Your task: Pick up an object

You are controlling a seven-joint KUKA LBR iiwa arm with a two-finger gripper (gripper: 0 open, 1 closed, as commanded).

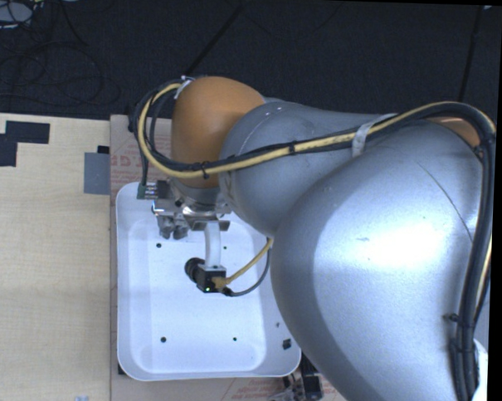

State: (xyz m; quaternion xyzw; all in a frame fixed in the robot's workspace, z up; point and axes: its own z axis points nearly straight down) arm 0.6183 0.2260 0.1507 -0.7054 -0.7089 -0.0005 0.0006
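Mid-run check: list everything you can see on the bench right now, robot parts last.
bin: one, white, centre of view
dots: at least four, black, spread over the bin's floor
board: one, tan, left of the bin
black patch: one, black, board's far end
grey patch: one, grey, board's far end, nearer the bin
arm: one, grey with orange band, reaching in from the right
gripper: one, metal grey, over the bin's far end
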